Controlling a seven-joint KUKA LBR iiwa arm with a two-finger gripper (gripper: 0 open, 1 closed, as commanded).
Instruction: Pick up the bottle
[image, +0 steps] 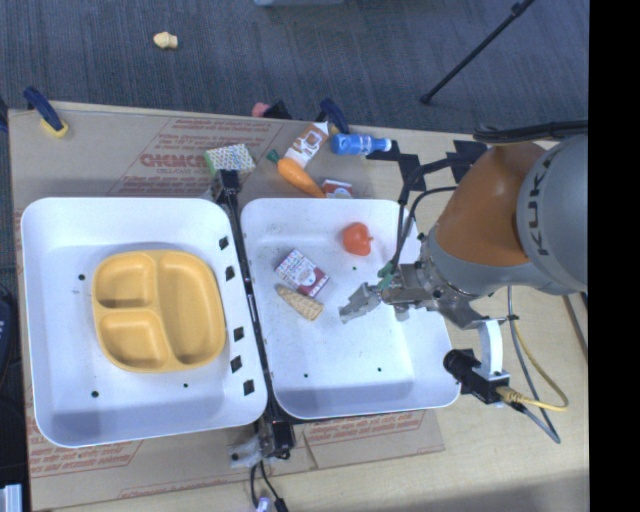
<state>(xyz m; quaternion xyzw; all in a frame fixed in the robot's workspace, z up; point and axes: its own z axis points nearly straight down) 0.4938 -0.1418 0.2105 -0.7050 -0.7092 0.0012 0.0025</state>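
A small white bottle (308, 144) with an orange label lies on the cardboard behind the right bin (400, 360), outside it. A blue bottle (357, 145) lies just to its right, also outside the bin. My gripper (357, 302) hangs low over the right bin's middle, right of a waffle cone (301, 301) and a red-and-white box (301, 272). It sits well in front of both bottles and apart from them. A red tomato-like toy (357, 239) rests in the bin just behind the gripper.
An orange carrot (298, 177) and a small red item (337, 187) lie at the right bin's back rim. The left bin (60, 400) holds a yellow divided plate (158, 309). A patterned packet (230, 158) lies behind the bins. Black cables (430, 170) run near the arm.
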